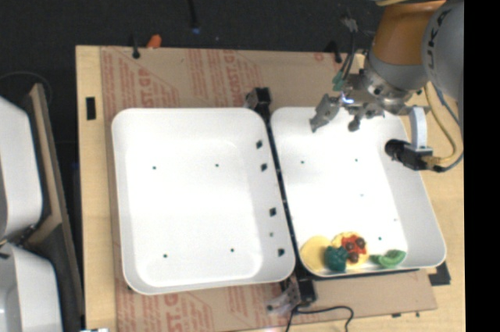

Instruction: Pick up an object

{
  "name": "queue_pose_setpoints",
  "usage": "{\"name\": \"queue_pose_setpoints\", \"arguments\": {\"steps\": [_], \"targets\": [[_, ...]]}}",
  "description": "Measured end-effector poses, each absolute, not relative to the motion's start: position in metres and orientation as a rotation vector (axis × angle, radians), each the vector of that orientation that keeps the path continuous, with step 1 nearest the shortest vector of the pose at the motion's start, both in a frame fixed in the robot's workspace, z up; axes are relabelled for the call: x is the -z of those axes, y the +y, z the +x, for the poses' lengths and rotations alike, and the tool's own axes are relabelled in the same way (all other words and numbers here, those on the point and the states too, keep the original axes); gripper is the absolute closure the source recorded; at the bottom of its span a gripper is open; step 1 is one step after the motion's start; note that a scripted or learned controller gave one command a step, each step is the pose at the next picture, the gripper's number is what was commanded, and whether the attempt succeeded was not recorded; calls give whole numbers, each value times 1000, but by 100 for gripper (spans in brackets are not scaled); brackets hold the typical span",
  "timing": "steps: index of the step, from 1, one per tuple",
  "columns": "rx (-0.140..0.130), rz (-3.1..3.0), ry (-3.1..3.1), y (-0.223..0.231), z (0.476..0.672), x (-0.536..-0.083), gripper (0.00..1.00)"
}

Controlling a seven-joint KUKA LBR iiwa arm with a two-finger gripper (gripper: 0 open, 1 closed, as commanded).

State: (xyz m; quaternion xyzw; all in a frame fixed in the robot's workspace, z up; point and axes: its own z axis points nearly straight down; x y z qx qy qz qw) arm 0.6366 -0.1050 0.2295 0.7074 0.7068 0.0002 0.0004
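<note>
gripper (pixel 339 116) is spread wide, holding nothing; toys (pixel 353 251) huddle at the right bin (pixel 344 166) wall, so it'll probably snag

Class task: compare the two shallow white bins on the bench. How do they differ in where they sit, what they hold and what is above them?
The left shallow white bin has only small dark dots on its floor; the right shallow white bin holds a cluster of yellow, teal, red and green objects in its near corner. The open pincer hangs over the right bin's far edge; the left bin has nothing above it. Both are white, shallow and round-cornered.
</note>
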Motion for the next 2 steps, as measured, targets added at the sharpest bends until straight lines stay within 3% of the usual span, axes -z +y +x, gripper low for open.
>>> {"name": "queue_pose_setpoints", "arguments": {"steps": [1,2], "targets": [[6,2228,2222,-110,554,-165,0],[4,2229,2215,-155,499,-142,0]]}}
